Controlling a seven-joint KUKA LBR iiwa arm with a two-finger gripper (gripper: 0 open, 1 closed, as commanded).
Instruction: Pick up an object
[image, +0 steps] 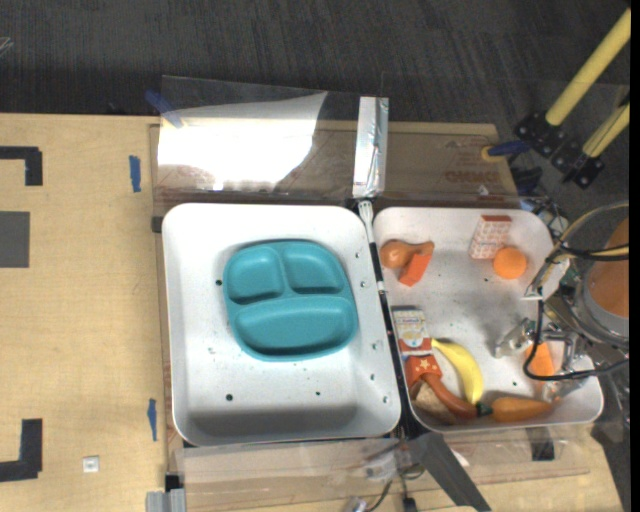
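Gripper (530, 345) lowered into the right bin (455, 222) near its right wall – grasp state cannot be told – beside a small orange piece (541, 362); banana (462, 368) lies nearby, untouched.

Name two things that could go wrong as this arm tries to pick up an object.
The two-finger gripper hangs over bare floor of the right white bin, so it may close on nothing. The yellow toy banana lies against the long orange toy carrot and neighbouring toys, so a grasp there may drag several.
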